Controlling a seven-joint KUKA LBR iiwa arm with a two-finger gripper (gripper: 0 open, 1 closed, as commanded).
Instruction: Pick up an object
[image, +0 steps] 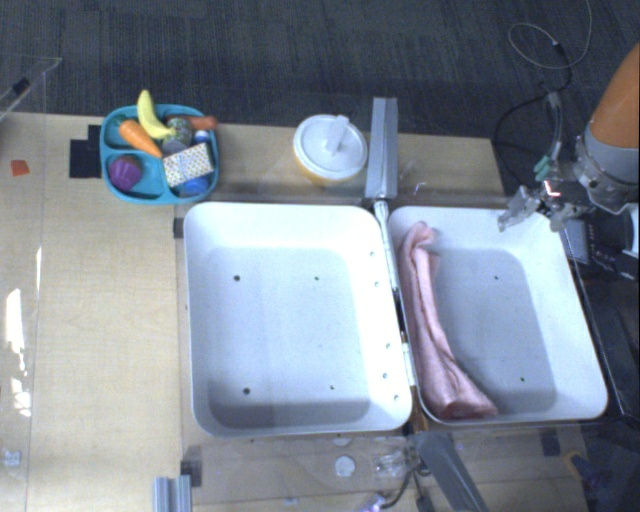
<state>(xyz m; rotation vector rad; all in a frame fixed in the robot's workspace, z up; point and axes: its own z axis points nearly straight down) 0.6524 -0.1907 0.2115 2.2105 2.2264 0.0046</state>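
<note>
Camera view looking down at a slant on a pale wooden bench (90, 330), with dark carpet (280, 45) running along the far side. Bearing two shallow white bins side by side: left bin (290, 320) and right bin (520, 330), meeting at a grey divider (384, 150) that is rising past their far edge. Lying in the right bin, a long pink cloth (432, 330), bunched and stretching along that bin's left wall from far end to near corner, touching the wall for most of its length. Sitting beyond the left bin on the bench, a blue tray (150, 185) holding a banana (150, 115), a carrot (138, 137) and other small toy foods too small to name. Standing just left of the divider, a yellow cup with a white lid (330, 148). Trailing over the carpet at far right, thin black cables (545, 45).

Reaching in from the right, the grey arm with its orange band (618, 105). Hovering over the far right corner of the right bin, the gripper (528, 205), well apart from the cloth. Looking small and metallic against the bin rim; cannot tell how far apart it is standing. Showing nothing gripped there, and touching nothing visible.
</note>
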